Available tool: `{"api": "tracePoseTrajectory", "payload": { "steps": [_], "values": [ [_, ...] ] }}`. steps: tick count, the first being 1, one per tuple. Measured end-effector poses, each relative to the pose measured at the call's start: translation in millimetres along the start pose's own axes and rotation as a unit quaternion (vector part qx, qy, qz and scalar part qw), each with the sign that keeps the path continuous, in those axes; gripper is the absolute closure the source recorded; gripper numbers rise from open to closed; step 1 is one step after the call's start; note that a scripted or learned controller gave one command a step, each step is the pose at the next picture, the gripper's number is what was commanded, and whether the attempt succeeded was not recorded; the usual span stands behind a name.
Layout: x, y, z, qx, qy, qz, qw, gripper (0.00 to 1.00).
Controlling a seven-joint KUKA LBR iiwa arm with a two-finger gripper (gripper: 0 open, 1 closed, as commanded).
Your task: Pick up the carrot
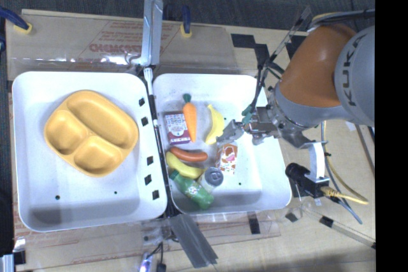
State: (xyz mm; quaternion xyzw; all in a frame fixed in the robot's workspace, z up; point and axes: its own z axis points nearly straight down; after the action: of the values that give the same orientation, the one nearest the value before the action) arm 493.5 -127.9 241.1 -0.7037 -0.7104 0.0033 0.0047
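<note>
Grey arm reaches over right bin, tool beside banana, grip state unclear

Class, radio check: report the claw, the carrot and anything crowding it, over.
Claw above right bin, right of carrot, holding nothing. Carrot lies free in bin. Red packet against its left, banana at its right.

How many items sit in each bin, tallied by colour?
Yellow: 3, tray in the left bin, two bananas
Orange: 1, carrot
Red: 3, box, sausage, carton
Green: 1, bottle
Total: 8
</note>
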Motion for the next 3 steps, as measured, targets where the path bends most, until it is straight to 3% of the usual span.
{"api": "tracePoseTrajectory", "payload": {
  "steps": [1, 2, 3],
  "values": [
    [23.5, 59.7, 73.5, 0.000, 0.000, -0.113, 0.9936, 0.00],
    [61.6, 57.2, 52.8, -0.002, -0.002, -0.113, 0.9936, 0.00],
    [31.2, 67.7, 114.7, 0.000, 0.000, -0.213, 0.9771, 0.00]
  ]
}}
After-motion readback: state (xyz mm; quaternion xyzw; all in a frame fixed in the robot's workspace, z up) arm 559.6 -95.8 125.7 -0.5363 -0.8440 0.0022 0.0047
